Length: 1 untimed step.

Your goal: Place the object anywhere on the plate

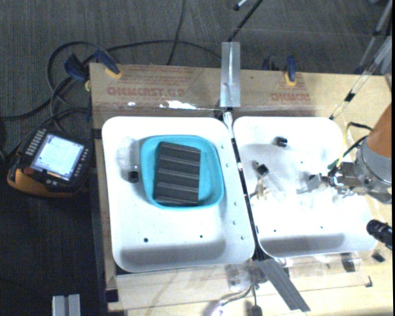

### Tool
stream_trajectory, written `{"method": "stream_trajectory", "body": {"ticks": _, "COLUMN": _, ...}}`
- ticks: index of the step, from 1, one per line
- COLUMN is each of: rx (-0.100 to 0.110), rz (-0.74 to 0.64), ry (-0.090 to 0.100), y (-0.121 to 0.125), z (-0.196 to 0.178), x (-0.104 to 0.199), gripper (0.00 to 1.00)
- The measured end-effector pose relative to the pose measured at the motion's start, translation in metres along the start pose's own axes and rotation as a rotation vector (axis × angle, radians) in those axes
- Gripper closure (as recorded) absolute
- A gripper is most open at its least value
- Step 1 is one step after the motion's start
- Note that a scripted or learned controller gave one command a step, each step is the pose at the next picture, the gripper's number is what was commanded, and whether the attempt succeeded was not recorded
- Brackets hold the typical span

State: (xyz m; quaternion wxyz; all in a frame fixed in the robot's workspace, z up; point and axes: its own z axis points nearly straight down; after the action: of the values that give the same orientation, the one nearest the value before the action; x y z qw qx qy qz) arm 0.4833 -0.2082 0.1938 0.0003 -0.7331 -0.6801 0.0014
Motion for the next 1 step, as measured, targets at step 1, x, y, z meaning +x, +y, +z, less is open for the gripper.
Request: {"method": "stream_trajectory", "body": {"ticks": 1, "rx": 0.0, "rz": 0.0, "ry": 0.0, "y": 0.0, "z": 0.0, "x": 0.0, "gripper": 0.0}}
